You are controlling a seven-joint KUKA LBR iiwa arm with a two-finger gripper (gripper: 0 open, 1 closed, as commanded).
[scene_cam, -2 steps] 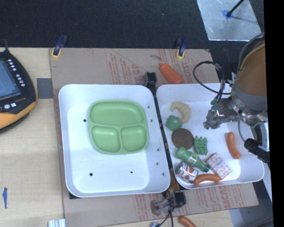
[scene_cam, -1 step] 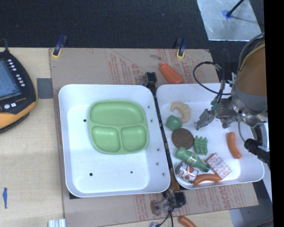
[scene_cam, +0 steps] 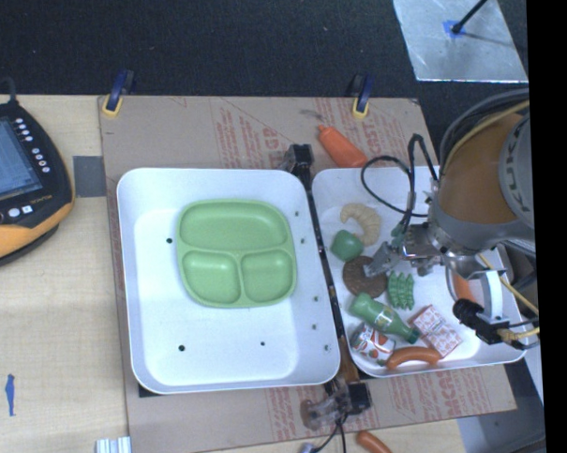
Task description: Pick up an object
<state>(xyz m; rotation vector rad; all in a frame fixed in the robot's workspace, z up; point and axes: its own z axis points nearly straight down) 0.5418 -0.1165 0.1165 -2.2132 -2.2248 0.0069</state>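
The right bin point(scene_cam: 331, 186) holds several small items. Among them are a beige curved piece point(scene_cam: 363, 217), a green round piece point(scene_cam: 345, 243), a brown disc point(scene_cam: 361, 277), a green knobbly piece point(scene_cam: 400, 289), a green bottle point(scene_cam: 381, 317), a red and white packet point(scene_cam: 436, 330) and an orange sausage point(scene_cam: 411, 358). My gripper point(scene_cam: 395, 255) hangs low over the middle of this bin, just above the brown disc and the knobbly piece. The grey arm and its cables cover the bin's right side.
The left bin point(scene_cam: 158, 358) carries a green divided plate point(scene_cam: 236, 251). An orange carrot point(scene_cam: 339, 146) lies on the cardboard behind the right bin. Another orange item point(scene_cam: 377, 445) lies in front. A teach pendant point(scene_cam: 14, 181) rests at the far left.
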